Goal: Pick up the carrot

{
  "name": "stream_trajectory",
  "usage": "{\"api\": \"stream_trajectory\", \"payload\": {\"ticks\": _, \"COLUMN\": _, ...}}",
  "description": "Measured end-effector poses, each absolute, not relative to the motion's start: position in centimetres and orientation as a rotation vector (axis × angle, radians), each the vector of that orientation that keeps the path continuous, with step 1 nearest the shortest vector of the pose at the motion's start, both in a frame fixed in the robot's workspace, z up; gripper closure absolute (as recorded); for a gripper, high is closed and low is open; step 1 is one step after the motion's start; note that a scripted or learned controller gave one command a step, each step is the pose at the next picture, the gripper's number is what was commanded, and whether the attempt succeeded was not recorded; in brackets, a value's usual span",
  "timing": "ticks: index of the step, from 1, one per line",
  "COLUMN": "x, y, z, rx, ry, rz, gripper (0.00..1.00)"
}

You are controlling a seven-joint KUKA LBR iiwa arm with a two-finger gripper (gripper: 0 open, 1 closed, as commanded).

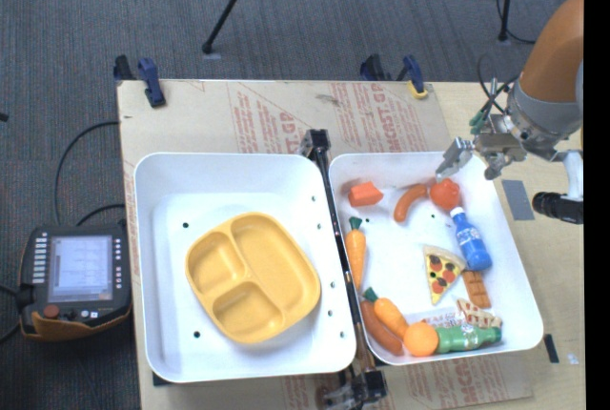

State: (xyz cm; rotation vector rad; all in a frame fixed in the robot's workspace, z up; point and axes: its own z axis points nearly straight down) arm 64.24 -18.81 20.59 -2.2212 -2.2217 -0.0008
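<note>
Carrots come first from my seat: a short orange plastic carrot [389, 314] lies near the front rim of the right white bin [519, 251], and a longer orange carrot with a green top [355, 251] lies along the left wall (easier, I'd judge). Farther back, the two-finger gripper [472, 156] hovers spread and unladen above the far rim, poised for descent.

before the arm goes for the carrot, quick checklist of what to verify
1. Carrot visible in right bin, along its left wall: ok.
2. Nothing lying on top of it: ok.
3. Gripper open: ok, holding nothing.
4. Gripper above the carrot: not ok, it hangs over the bin's upper right corner.
5. Target unambiguous: not ok, a second carrot lies lower down against a sausage.
6. Room at the wall for a finger: cannot tell.
</note>
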Motion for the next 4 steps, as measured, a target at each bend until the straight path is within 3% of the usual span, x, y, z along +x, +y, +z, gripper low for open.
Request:
{"api": "stream_trajectory", "payload": {"ticks": 1, "x": 58.3, "y": -13.5, "z": 18.7, "rx": -1.974, "ry": -2.443, "rz": -0.001, "gripper": 0.0}}
{"api": "stream_trajectory", "payload": {"ticks": 2, "x": 52.4, "y": -11.3, "z": 9.6, "rx": -1.952, "ry": -2.455, "rz": 0.002, "gripper": 0.0}}
{"api": "stream_trajectory", "payload": {"ticks": 3, "x": 48.2, "y": -10.1, "z": 8.7, "rx": -1.832, "ry": -2.551, "rz": 0.0, "gripper": 0.0}}
{"api": "stream_trajectory", "payload": {"ticks": 4, "x": 48.2, "y": -10.2, "z": 9.7, "rx": -1.841, "ry": -2.542, "rz": -0.001, "gripper": 1.0}}
